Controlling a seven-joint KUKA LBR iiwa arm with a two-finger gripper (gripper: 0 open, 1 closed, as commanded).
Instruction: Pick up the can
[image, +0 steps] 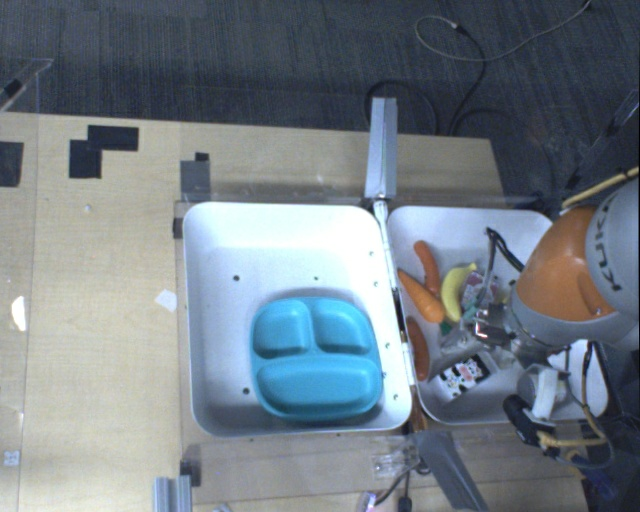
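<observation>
Can (463, 374) lying on side near front wall of right bin (440, 225), dark label with white marks, partly under arm (570, 270). Tight quarters: front wall just beside, divider wall to left. Gripper (487, 322) hovering just above and behind can; finger state cannot tell, wrist hides tips. Crowding on left: carrot (420, 295), red sausage-like pieces (427, 262), banana (457, 290) just behind gripper. Left bin (215, 300) holding blue divided tray (315, 358), well apart from can.
</observation>
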